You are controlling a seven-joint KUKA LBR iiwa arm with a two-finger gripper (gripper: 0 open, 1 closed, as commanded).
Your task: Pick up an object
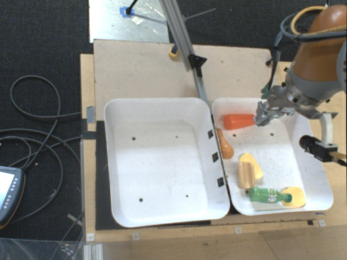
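My gripper hangs over the far part of the right bin, below the arm's orange band. Its tip is right beside the thick right end of an orange carrot-shaped piece, which lies on the bin floor pointing left. I cannot tell whether they touch. Nearer the camera lie a small orange-brown gourd by the bin's left wall, a yellow and tan bun-like piece, a green bottle on its side, and a yellow piece at the bottle's cap end.
The left bin sits beside the right one, sharing a divider with black clips. A slanted metal pole crosses above the far bench. A black fitting on the arm overhangs the right bin's right side.
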